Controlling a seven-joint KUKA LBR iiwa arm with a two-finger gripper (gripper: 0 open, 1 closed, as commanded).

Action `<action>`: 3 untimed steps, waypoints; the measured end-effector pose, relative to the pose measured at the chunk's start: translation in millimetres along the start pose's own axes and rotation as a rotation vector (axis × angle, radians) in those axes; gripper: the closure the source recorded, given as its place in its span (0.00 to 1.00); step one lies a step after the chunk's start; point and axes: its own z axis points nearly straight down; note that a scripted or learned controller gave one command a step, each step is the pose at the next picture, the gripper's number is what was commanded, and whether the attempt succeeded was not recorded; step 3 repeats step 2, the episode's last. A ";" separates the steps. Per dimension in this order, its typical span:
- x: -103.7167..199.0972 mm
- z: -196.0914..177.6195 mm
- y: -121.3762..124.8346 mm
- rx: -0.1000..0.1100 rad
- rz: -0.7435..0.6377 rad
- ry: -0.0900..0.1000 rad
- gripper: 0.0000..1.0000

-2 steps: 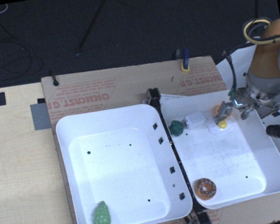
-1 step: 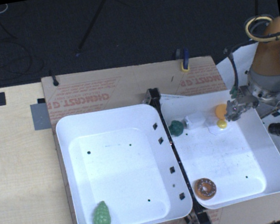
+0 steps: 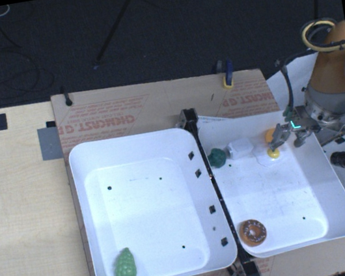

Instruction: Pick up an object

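Gripper (image 3: 282, 134) — whether open or closed is unclear — hovers just right of the yellow-orange object (image 3: 271, 144).

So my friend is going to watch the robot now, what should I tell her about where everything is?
End effector: over the far right part of the right white bin, next to a small orange and yellow object. I can't tell if it touches or holds it.
In the right bin: that orange and yellow object, a dark green round lump by the divider, a pale see-through object beside it, and a brown ring-shaped doughnut toy at the near edge.
In the left white bin: a light green bumpy lump in the near left corner.
Done: nothing visibly lifted.
Left: grab one object and raise it.
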 end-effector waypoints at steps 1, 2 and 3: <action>-0.9 -20.5 24.8 -0.006 0.005 0.000 0.00; 40.2 -28.0 -80.8 0.006 0.009 0.005 0.00; 40.2 -28.0 -80.8 0.006 0.009 0.005 0.00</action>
